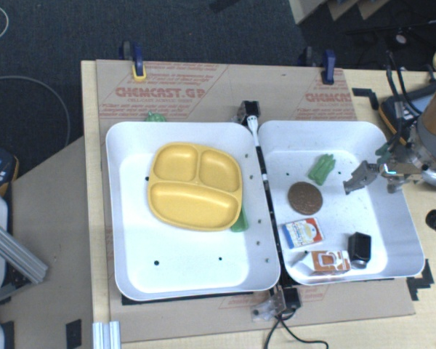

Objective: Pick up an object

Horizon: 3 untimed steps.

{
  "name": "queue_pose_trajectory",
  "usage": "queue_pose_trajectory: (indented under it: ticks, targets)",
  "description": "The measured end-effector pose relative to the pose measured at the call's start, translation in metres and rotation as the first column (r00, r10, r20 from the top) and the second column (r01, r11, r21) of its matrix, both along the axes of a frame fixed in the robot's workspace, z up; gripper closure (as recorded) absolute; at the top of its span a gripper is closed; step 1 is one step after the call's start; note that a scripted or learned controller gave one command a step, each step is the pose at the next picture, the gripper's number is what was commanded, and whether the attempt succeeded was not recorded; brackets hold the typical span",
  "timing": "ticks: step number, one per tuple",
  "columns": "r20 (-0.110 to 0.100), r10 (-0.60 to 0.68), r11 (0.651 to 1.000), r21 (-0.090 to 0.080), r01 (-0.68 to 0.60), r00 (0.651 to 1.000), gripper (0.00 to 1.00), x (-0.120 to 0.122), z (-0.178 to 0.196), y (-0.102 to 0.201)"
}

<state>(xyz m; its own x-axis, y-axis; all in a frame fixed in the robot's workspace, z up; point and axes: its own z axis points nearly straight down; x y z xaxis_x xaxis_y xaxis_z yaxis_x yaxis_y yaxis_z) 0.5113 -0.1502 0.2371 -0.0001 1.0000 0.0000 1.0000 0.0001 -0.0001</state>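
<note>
While gripper (354,179) state unclear: yellow tray (195,186) in left bin (131,217) (brown disc (305,198) in right bin (392,224)).

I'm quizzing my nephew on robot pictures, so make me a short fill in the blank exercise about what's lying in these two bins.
1. The yellow divided plate lies in the ____ bin as the camera sees it.
2. The round brown disc lies in the ____ bin, just below the green block.
3. The plate has ____ compartments.
4. The claw hangs over the bin that holds the small ____ box near its front edge.

Missing words: left; right; three; black
</note>
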Motion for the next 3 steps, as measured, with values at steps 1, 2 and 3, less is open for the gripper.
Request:
queue_pose_trajectory:
  ticks: [1,2,3]
  targets:
    - [-0.009,0.007,1.000,0.005,-0.007,1.000,0.00,-0.032,-0.040,0.079]
    - [0.002,0.000,1.000,0.000,0.000,1.000,1.00,-0.030,-0.027,0.074]
    - [0.016,0.010,1.000,0.002,-0.010,1.000,1.00,-0.030,0.102,0.136]
